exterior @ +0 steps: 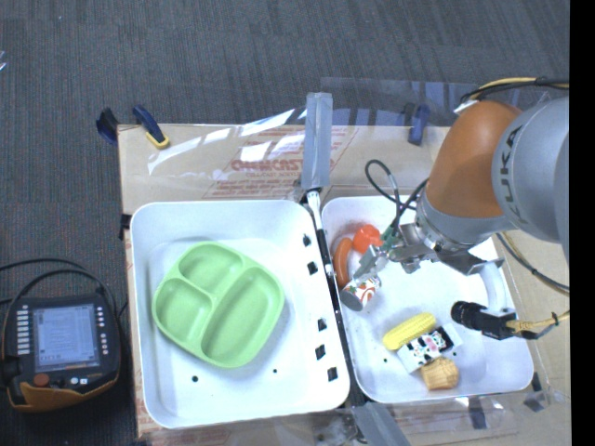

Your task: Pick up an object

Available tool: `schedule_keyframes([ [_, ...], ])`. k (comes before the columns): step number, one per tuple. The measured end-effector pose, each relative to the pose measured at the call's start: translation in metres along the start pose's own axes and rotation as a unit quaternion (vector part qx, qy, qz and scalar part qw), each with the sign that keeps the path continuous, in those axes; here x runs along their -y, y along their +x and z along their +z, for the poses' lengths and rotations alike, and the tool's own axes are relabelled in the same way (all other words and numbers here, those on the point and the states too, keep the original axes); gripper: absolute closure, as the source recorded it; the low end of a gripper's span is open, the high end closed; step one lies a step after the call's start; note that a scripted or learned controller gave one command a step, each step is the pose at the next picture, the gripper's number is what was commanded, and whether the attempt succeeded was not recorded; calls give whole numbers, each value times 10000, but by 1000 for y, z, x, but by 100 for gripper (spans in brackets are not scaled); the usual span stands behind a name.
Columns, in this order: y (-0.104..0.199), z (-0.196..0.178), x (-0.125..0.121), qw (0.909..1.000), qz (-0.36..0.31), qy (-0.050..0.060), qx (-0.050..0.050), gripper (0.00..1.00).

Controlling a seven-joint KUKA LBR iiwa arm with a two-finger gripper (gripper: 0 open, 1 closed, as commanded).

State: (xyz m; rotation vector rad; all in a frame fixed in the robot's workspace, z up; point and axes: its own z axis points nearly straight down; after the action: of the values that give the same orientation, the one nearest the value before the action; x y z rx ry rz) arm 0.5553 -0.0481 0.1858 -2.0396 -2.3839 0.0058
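Right bin (521, 360) holds the candidates: an orange-red toy (351, 245) at its 10 o'clock corner against the divider wall, and a small white cup with red marking (361, 293) tipped on its side just below that at 9 o'clock. A yellow corn cob (409, 330) lies slantwise near 6 o'clock, touching a white card with dark print (429, 347) at its lower right, and a tan waffle-like piece (440, 373) sits just beneath at the bin's bottom edge.
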Motion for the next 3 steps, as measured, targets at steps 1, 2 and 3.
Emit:
schedule_keyframes([
  [1,-47,101,24,9989,-463,-1,-7,0],
  [2,-45,101,-12,9867,1624,4,-4,0],
  [3,-56,101,58,9935,1140,3,-10,0],
])
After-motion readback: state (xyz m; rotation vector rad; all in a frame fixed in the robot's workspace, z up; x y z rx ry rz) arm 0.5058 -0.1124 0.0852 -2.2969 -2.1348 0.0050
